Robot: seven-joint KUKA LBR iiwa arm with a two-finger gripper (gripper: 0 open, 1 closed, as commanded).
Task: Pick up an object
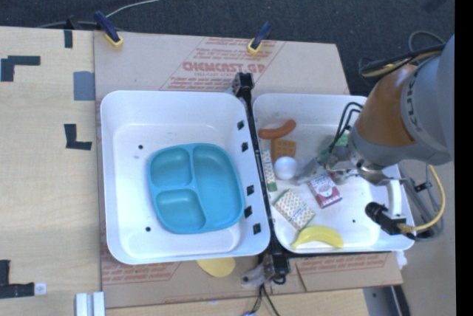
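Down in the right bin (355, 104), the tool (330, 165) hangs low near the bin's middle; whether it is clenched or released, I cannot tell. A white ball (285, 167) lies at its 9 o'clock, a small red-and-white packet (324, 191) just at 6 o'clock, a sausage (277, 130) toward 10 o'clock. A banana (318, 238) rests by the bin's near wall, beside a patterned packet (293, 209). The left bin (118, 159) holds a blue divided plate (195, 187).

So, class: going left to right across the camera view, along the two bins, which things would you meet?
Blue divided plate → black clips between the bins → white ball → red-and-white packet → the arm's orange band.
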